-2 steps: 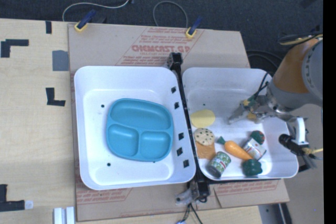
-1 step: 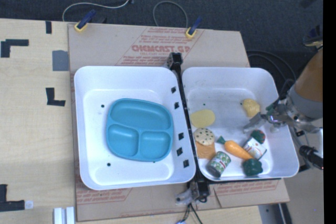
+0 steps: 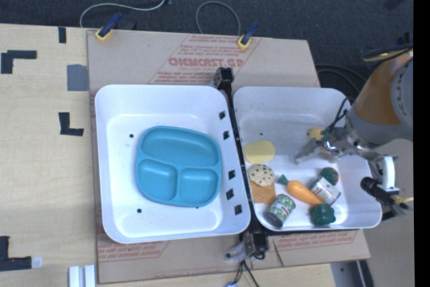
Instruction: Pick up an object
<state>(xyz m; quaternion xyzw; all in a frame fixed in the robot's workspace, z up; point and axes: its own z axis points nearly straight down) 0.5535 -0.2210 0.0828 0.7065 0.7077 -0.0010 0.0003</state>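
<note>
The right bin holds several small objects. A pale yellow disc lies near its left wall, with a speckled cookie piece just below it. An orange carrot, a small can, a dark green piece and a green-topped item cluster at the front. My gripper hovers over the bin's bare middle, right of the yellow disc and above the carrot. Its fingers are spread open with nothing between them.
The left bin carries a blue divided plate. A black divider with clips separates the bins. The grey and orange arm crosses the right bin's right edge. Cables lie on the dark floor behind.
</note>
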